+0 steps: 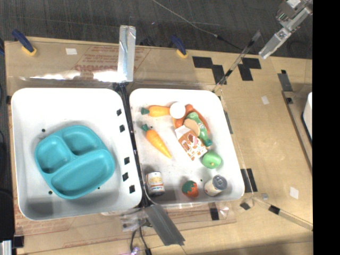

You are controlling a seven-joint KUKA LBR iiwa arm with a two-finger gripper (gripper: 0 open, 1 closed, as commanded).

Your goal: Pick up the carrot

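Observation:
A carrot [158, 143] with a green top lies at a slant in the left part of the right bin [229, 142], tip pointing to the lower right. A second, shorter carrot [157, 111] lies flat near that bin's back wall, next to a white round piece [177, 110]. At the top right corner a grey metal part that looks like my gripper [272, 45] hangs over the bench, outside the bins and far from both carrots. Nothing hangs from it.
The right bin also holds an orange-red food toy [195, 120], a small carton [190, 143], a green apple [211, 160], a red strawberry-like toy [189, 188] and two small cans [154, 183] [217, 185]. A teal divided plate [74, 161] sits in the left bin [21, 110].

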